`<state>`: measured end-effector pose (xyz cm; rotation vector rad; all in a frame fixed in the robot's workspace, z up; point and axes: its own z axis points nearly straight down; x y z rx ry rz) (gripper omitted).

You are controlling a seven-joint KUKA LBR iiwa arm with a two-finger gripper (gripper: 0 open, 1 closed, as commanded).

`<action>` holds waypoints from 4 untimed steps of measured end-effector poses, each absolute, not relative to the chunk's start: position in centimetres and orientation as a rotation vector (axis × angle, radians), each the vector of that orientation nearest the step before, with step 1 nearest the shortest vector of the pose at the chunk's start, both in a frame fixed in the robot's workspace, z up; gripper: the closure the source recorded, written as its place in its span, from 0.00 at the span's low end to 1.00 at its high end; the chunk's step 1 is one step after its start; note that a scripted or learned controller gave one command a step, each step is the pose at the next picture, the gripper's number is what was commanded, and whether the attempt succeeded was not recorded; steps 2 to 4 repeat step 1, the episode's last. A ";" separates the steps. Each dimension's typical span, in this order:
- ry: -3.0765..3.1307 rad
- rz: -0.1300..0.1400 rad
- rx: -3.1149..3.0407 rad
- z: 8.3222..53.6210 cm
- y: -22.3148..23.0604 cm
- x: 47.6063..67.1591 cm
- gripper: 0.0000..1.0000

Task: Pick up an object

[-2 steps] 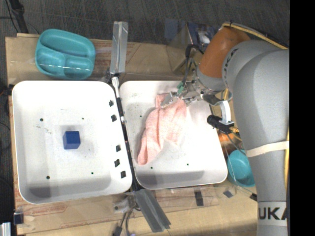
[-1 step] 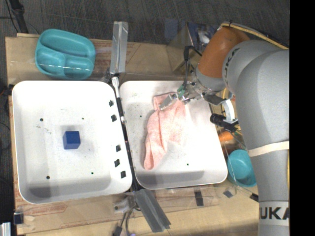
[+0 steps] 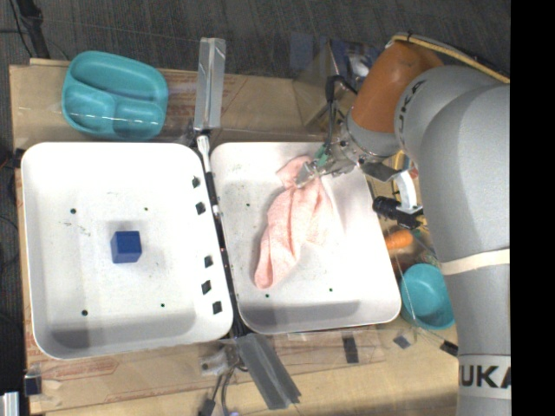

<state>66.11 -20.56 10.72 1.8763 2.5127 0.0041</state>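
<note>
A pink cloth hangs in a long drape over the right bin, its lower end resting on the bin floor near the left side. My gripper is at the cloth's upper end, shut on a bunched corner of it, and the cloth trails down from the fingers. A small blue cube sits on the floor of the left bin, far from the gripper.
A teal divided tray lies behind the left bin. A teal bowl and an orange object sit right of the right bin, beside the arm. A metal divider separates the bins.
</note>
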 end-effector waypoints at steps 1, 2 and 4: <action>2.604 0.000 1.755 21.0 -15.2 65.8 1.00; 2.604 0.000 1.755 21.0 -15.2 65.8 1.00; 2.604 0.000 1.755 21.0 -15.2 65.8 1.00</action>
